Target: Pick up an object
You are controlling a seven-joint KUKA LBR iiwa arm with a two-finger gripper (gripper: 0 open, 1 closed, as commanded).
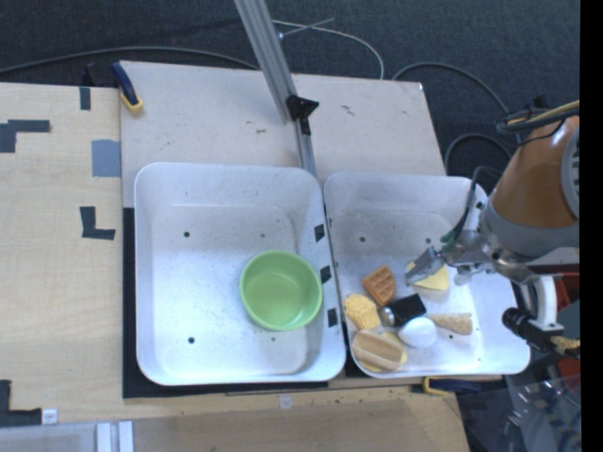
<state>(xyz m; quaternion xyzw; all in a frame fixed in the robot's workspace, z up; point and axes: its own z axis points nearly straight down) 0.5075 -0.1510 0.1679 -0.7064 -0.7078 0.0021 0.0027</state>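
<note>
My gripper (435, 266) is low in the right bin (396, 196), at its right-hand middle, reaching in under the orange-banded wrist (532, 191). A pale yellow wedge (434, 281) lies right beneath it, touching or nearly touching the gripper's tip. Just in front of it are a black block (408, 308), a white egg-shaped piece (417, 332) and a tan bread slice (453, 324). An orange waffle square (380, 285), a yellow lump (360, 311) and a brown bun (379, 351) lie to the left and front.
A green bowl (281, 290) sits in the left bin (188, 196) near the divider. A grey pole (268, 45) slants in from the top, ending at the bins' back edge. Cables lie on the dark floor behind.
</note>
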